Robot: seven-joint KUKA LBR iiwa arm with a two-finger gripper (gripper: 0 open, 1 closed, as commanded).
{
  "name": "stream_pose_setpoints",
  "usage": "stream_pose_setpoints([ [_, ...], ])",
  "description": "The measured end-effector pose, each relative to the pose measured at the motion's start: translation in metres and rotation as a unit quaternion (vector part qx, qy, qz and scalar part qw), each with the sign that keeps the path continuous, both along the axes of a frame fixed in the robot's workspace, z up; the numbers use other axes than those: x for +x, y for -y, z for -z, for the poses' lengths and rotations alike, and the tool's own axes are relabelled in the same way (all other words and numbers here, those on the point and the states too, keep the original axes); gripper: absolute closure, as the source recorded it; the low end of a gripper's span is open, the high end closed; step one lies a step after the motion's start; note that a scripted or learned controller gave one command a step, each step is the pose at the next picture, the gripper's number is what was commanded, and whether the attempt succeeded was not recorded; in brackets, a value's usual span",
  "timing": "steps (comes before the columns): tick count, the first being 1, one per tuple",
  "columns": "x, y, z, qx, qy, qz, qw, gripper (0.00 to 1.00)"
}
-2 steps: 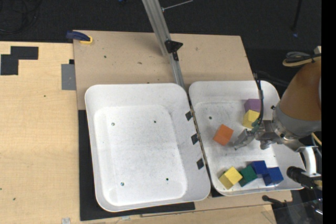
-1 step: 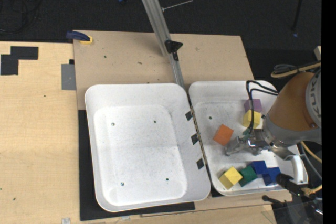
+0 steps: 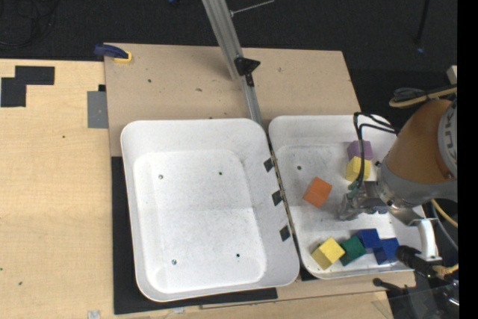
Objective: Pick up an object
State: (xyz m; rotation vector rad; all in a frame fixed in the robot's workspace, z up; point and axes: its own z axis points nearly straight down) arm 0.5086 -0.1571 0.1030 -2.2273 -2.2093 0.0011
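Where blocks crowd, hand point(image 3: 349, 207) beside orange block point(image 3: 317, 192)

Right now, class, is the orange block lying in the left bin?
No, the orange block lies in the right bin, beside the claw, across the divider from the left bin.

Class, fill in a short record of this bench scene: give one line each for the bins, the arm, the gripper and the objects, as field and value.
bins: two white bins side by side, left bin and right bin
arm: grey arm reaching over the right bin
gripper: gripper low in the right bin, beside the orange block
objects: yellow block, green block, blue blocks, purple block, second yellow block, all in the right bin
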Motion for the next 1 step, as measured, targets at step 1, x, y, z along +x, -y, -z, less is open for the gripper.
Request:
stream_pose_setpoints([
  [1, 0.0028, 0.0026, -0.0421, -0.0013, 0.002, -0.004, 1.0000, 1.00],
])
